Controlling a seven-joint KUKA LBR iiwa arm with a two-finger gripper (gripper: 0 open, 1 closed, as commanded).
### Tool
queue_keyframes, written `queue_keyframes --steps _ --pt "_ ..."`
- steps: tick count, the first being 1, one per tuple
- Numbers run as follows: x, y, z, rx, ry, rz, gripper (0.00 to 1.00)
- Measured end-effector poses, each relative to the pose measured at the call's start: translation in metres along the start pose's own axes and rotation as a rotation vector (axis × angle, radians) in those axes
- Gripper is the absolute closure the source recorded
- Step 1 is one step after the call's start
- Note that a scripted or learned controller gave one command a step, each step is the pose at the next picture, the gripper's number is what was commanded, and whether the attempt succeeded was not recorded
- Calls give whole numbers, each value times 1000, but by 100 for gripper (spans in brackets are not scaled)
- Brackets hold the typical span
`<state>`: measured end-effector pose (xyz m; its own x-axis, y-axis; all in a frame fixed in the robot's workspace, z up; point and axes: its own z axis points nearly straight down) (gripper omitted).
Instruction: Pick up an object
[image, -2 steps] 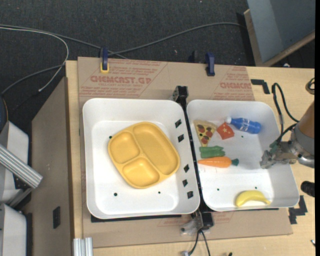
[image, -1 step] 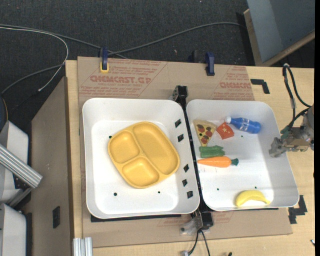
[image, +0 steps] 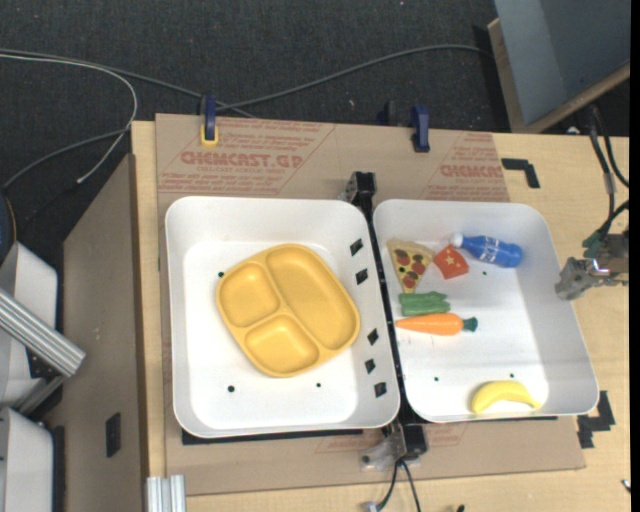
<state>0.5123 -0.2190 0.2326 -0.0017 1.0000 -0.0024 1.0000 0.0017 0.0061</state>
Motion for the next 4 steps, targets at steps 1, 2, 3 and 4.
queue_keyframes --steps 1,2,3,4 --pt "54 14 -4 3 3 -5 100" --pt "112 22 6 8 6 -5 100" --pt "159 24 -2 5 4 -4 100" --pt "216 22 -10 5 5 -6 100"
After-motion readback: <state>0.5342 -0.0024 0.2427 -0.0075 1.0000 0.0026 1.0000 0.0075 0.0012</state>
